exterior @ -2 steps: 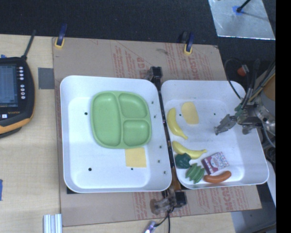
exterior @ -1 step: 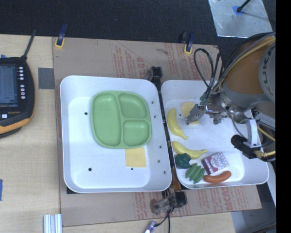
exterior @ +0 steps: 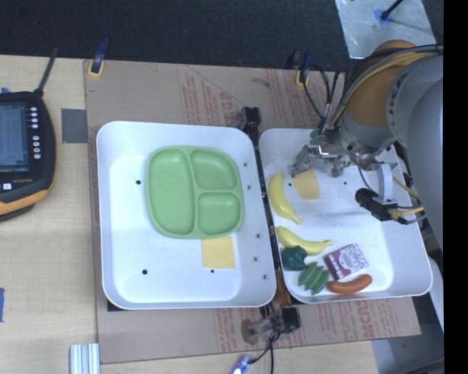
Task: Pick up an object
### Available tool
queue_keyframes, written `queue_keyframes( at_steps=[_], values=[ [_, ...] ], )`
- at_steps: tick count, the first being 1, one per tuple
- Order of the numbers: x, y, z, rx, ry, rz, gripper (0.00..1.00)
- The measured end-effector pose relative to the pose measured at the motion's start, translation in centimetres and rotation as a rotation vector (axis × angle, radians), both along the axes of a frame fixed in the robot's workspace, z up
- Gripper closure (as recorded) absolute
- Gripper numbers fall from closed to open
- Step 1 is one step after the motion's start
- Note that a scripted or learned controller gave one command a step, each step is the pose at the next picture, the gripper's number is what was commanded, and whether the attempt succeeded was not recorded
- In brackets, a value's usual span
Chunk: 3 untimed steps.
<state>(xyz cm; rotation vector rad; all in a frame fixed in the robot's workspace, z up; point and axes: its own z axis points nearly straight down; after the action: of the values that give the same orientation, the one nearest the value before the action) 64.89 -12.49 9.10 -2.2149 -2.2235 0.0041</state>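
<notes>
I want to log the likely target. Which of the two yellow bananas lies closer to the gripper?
The upper banana, standing nearly lengthwise along the right bin's left wall, beside the gripper. The other banana lies lower, crosswise.

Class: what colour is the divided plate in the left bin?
Light green; the divided plate shows in the camera view.

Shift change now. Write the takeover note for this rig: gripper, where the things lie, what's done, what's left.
Gripper: low in the right bin, at its far end, just above the yellow cheese block. Nothing seen between its fingers.
Right bin: two bananas, green pepper, red packet, sausage.
Left bin: green divided plate, yellow cheese slice.
Done: arm is placed over the right bin.
Left: grasp one thing and lift it.
</notes>
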Motion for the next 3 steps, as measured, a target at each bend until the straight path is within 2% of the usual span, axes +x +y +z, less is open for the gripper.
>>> queue_keyframes(
  at_steps=[1, 2, 3],
  values=[
    [-9.2, -5.8, 0.1, -0.001, 0.001, -0.001, 0.0],
    [-2.6, 0.5, 0.9, -0.001, -0.001, 0.003, 0.0],
    [-2.6, 0.4, 1.9, -0.001, 0.001, 0.004, 1.0]
  ],
)
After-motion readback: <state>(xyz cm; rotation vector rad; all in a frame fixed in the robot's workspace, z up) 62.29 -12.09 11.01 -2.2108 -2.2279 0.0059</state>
